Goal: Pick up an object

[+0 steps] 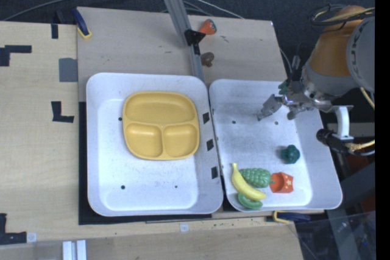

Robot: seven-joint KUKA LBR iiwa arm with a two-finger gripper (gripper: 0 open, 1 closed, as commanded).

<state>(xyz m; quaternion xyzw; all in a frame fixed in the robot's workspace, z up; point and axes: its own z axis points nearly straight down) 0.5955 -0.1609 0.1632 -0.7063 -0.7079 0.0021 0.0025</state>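
Two shallow white plastic bins [97,131] are seen. One yellow three-compartment plate [161,125] is counted in the left bin. In the right bin, one yellow banana [245,186], three green items [256,176] and one red-orange item [281,182] are counted.

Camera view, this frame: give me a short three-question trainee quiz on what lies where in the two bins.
1. True or false: the yellow divided plate lies in the left bin.
2. Which item touches the banana in the right bin? A) the dark green round item B) the green bumpy item C) the yellow divided plate
3. Fill in: the gripper hangs over the ____ part of the right bin, apart from the toys.

Key: 1 true; 2 B; 3 upper.
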